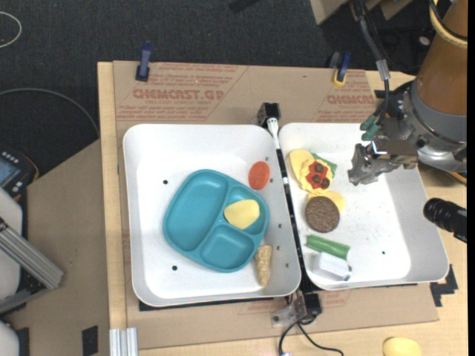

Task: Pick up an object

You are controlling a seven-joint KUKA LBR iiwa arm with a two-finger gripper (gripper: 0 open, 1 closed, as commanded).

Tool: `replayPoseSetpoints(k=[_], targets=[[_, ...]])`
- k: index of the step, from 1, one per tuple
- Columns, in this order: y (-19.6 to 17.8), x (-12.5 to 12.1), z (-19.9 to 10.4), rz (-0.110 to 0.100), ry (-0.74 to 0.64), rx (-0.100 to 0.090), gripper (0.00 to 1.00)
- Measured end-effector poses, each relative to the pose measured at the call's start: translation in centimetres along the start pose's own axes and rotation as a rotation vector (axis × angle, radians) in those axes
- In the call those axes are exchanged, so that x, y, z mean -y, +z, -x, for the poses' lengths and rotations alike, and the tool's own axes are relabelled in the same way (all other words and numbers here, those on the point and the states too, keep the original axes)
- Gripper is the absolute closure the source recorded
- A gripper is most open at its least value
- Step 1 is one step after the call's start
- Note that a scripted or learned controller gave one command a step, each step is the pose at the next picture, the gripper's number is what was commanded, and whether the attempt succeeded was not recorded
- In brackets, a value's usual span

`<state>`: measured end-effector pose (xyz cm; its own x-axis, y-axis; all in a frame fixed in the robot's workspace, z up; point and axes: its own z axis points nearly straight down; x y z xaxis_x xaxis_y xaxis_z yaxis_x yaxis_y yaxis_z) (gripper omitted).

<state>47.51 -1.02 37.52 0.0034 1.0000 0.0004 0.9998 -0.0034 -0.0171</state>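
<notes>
My gripper (362, 170) hangs over the upper middle of the right bin (404, 262), with nothing visibly between its tips. Just to its left lies a yellow toy slice with red and black toppings (312, 170). Below that is a brown round patty (322, 213) resting on a yellow piece. A green stick (327, 245) and a white block (330, 265) lie near the bin's front left corner. In the left bin (145, 199) a teal divided plate (200, 221) holds a pale yellow lemon (241, 213).
An orange-red ball (259, 174) lies in the left bin beside the plate's upper right. A tan bread piece (263, 264) lies at the plate's lower right. A black bar (280, 169) runs along the seam between the bins.
</notes>
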Motion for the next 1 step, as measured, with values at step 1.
replayPoseSetpoints(k=[1], targets=[[-4.45,-0.35,-6.11,0.021,-0.007,0.000,1.00]])
